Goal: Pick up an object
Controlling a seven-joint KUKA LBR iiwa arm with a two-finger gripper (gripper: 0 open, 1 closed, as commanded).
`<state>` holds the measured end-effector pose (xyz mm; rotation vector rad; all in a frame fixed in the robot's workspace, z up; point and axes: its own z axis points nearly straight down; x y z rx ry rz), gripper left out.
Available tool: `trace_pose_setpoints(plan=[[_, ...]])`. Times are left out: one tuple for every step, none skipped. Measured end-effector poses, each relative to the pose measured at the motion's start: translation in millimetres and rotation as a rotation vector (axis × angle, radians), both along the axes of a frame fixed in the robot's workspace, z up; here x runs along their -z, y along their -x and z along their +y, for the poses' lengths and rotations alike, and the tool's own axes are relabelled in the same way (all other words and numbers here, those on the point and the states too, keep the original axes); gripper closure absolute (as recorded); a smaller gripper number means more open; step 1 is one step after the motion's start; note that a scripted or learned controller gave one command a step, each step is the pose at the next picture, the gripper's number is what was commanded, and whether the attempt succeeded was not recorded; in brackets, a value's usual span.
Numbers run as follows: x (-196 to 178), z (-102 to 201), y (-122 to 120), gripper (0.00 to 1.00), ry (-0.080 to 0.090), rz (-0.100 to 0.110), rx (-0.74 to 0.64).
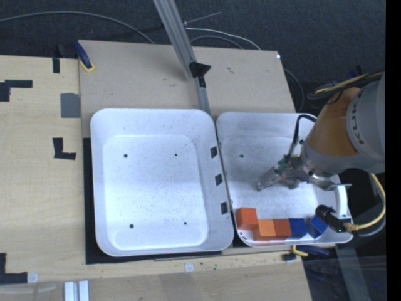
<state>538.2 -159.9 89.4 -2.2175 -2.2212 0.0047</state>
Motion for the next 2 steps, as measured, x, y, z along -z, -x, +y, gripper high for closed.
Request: trace_pose_setpoints(plan=[[-2.4, -16.5, -21.5, 0.00, 0.001, -0.004, 0.000], [-2.1, 0.9, 0.9, 0.00, -0.001, 0.000, 0.001]])
